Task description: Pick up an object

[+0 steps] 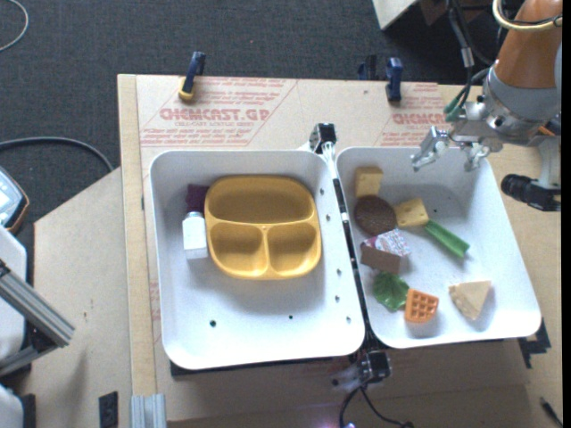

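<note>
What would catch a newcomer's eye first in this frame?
The yellow divided tray dominates the left bin, with a small white bottle by its left edge. The right bin holds scattered toy food, such as an orange waffle near the front. The gripper hangs over that bin's far edge.

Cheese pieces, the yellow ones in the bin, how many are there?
3: one cheese cube at the right bin's top left, one cheese square beside the brown cookie, one pale wedge at bottom right.

Yellow divided tray (262, 236) in a white bin (169, 266); orange waffle (421, 307); green stick (446, 238); brown disc (375, 213).
</note>
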